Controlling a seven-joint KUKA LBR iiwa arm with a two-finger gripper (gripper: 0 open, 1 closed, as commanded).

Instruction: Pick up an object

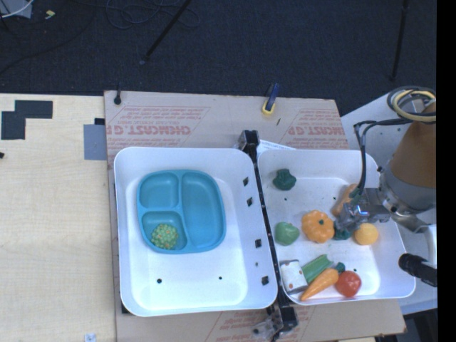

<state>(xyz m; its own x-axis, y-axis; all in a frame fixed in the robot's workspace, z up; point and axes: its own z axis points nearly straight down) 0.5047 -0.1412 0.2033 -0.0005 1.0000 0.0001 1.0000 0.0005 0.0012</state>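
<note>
In the right bin [370, 164] lie several toy foods: a dark green piece [284, 179] near the far left corner, a lighter green pepper [286, 232] beside an orange pumpkin [318, 226], and a yellow lemon [366, 234] more to the right. At the near side, a carrot [320, 283] lies at a slant just under a green cucumber [317, 267], with a red tomato [348, 283] beside its thick end. A small white block [291, 273] rests at the near left corner.

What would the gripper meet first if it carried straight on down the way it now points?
Probably the small teal piece directly under the gripper, between the orange pumpkin and the lemon; depth is unclear.
</note>
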